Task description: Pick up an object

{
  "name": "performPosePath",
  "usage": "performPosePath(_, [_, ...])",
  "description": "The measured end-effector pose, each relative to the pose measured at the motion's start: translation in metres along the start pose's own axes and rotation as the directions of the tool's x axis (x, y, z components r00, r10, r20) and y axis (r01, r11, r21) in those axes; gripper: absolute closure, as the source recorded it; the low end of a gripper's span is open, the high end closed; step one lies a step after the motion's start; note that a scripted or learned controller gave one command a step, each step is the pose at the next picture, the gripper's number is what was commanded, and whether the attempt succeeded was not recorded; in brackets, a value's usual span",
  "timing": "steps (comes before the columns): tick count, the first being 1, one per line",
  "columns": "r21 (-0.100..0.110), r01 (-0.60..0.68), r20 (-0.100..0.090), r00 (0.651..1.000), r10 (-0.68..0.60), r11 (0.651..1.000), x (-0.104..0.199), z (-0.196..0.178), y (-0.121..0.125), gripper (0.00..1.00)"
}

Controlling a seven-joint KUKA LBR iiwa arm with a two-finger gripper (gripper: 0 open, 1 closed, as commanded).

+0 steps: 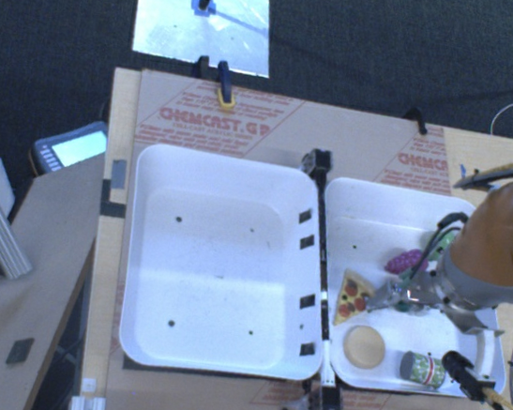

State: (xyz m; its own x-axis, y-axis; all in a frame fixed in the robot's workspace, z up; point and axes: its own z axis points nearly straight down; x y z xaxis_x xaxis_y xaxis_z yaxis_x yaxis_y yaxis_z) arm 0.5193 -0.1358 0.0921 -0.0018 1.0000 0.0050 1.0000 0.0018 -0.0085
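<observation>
**A:** The jaws first: spread or clenched?

**B:** I cannot tell. The gripper is low in the right bin, but its tip is small and blurred against the white floor, and nothing can be seen held there.

**A:** Where does it sit among the objects?

**B:** Its tip is just beside the pizza slice, a flat wedge with red spots lying near the bin's left wall. Whether they touch, I cannot say. The purple toy lies just behind the gripper, toward the far side.

**A:** And nearer the front?

**B:** A tan round disc lies near the front edge, below the pizza slice. To its right is a small can on its side, with a green and red label.

**A:** The arm?

**B:** The arm comes in from the right, its orange band over the bin's right side.

**A:** The left bin?

**B:** It sits alongside, sharing the middle divider.
</observation>
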Motion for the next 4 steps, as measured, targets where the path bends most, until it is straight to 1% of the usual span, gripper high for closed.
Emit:
performPosePath(1, [-0.011, -0.001, 0.005, 1.000, 0.001, 1.000, -0.003, -0.014, 0.005, 1.00])
performPosePath(2, [-0.021, 0.008, 0.005, 1.000, -0.008, 1.000, 0.045, -0.124, -0.002, 1.00])
performPosePath(3, [-0.021, 0.013, 0.002, 1.000, -0.013, 1.000, 0.129, -0.214, -0.013, 1.00])
performPosePath(4, [-0.030, 0.007, 0.003, 1.000, -0.007, 1.000, 0.155, -0.368, -0.009, 1.00])
